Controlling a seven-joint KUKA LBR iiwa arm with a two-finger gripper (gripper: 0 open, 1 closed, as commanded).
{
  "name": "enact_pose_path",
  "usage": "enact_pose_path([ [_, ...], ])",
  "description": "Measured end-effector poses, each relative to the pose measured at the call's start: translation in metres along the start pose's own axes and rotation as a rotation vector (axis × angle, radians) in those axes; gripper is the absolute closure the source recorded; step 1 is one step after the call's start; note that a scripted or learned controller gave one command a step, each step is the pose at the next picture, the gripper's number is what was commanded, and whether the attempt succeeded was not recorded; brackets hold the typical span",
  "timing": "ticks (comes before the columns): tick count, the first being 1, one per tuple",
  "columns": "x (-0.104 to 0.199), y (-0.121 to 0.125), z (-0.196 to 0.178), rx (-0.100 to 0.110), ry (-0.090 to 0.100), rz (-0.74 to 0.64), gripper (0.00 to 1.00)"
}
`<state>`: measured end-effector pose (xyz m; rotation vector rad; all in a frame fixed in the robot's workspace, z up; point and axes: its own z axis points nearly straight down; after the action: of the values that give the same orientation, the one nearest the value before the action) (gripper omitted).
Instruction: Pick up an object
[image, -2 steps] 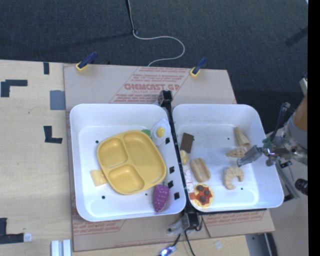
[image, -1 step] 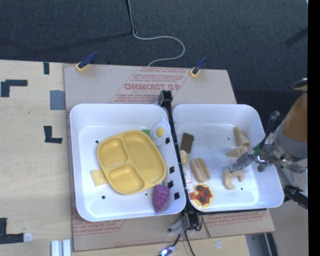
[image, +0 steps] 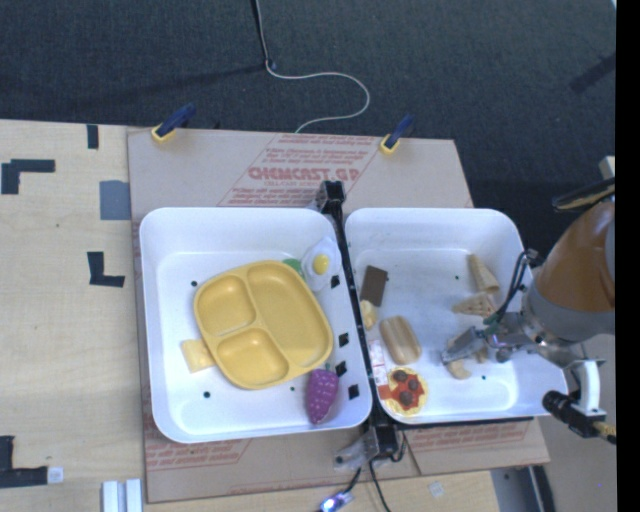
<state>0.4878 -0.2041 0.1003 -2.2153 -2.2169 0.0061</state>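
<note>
Seemingly, jaws of the gripper (image: 466, 352) low in the right bin (image: 500, 228), spread unclear.

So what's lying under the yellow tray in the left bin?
A pale yellow slab pokes out from beneath the yellow tray at its lower left edge, and something green shows at its top edge. The tray covers the rest.

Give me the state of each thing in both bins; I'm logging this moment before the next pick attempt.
Yellow divided plate: flat, compartments bare, left bin.
Purple grapes: lying beside the plate's near edge.
Fried egg: flat, at the plate's far corner.
Brown block: lying flat, right bin.
Bread roll: lying on its side.
Pizza slice: flat, topping up.
Gripper: low in the right bin.
</note>
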Motion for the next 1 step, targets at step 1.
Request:
enact_pose_path([
  [1, 0.0008, 0.0003, 0.0163, -0.007, -0.004, -0.001, 0.0],
])
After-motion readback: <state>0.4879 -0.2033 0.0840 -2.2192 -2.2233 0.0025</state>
